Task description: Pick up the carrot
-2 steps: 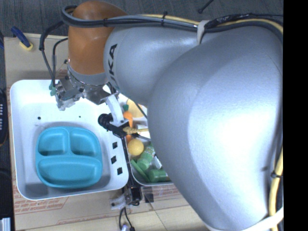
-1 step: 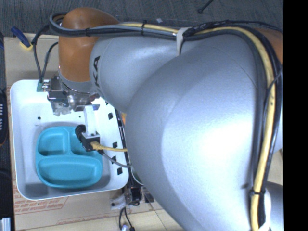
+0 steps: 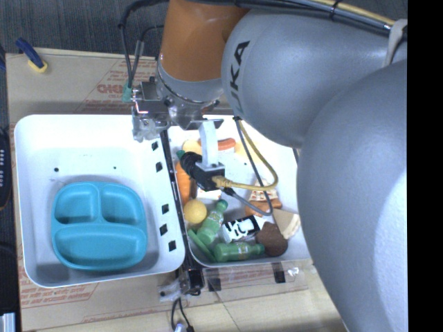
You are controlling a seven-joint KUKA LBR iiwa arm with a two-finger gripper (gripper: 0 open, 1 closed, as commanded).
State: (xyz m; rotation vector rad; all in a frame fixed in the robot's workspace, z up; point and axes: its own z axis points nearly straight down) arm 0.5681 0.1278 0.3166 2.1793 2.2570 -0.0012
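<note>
The gripper (image 3: 173,120) is being aligned for the carrot (image 3: 182,182) at its six o'clock; its clench cannot be told; descent is likely needed.

One fixed camera above bench (image 3: 76,71), slanting down on left bin (image 3: 83,151) and right bin (image 3: 294,253); my arm (image 3: 332,81) reaches in from right, near lens.

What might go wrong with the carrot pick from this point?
1. The carrot lies close along the left wall of the right-hand bin, so a descent may strike that wall.
2. A yellow fruit and a green bottle crowd its near end; one of them may be nudged or taken instead.
</note>
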